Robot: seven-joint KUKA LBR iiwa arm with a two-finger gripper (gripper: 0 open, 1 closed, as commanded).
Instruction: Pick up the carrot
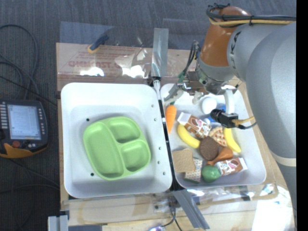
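Carrot [170, 117] lies tight against the bin's left wall, claw [174, 92] just above it, grip state unreadable. Risk: wall blocks a finger, carrot slips toward the banana [188, 136].

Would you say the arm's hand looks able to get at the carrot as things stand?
Probably yes. The carrot lies uncovered at the right bin's left edge, just below the hand. The divider wall beside it may crowd one side.

A wooden bench [72, 61] carries two shallow white bins side by side: the left bin [72, 100] and the right bin [255, 170]. Crumpled clear plastic [130, 64] lies along its far edge, with a blue-and-yellow object [97, 42] nearby.
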